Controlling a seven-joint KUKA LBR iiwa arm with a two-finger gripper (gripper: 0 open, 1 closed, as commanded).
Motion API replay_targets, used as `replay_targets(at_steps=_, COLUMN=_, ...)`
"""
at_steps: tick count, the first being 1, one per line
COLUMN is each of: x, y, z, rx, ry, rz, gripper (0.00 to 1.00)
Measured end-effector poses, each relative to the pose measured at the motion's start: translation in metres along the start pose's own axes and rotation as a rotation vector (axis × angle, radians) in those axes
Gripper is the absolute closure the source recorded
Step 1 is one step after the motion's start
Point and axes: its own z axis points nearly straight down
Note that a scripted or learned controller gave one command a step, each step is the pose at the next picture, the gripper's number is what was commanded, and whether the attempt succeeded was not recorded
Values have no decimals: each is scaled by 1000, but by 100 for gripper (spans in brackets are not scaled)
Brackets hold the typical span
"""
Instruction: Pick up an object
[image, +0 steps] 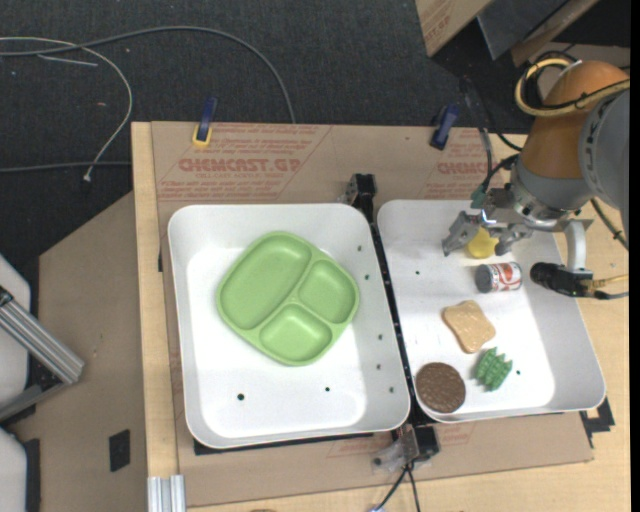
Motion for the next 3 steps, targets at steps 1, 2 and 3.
replay_targets(at_steps=1, x=1, y=0, z=49, rx=-2, ry=0, rz=0, gripper=0)
replay_targets(at_steps=2, x=1, y=2, z=37, rx=-7, ry=-1, rz=-1, gripper=100)
replay_targets(at_steps=3, x=0, y=5, z=-29, rx=-15, ry=-3, rz=-1, gripper=100)
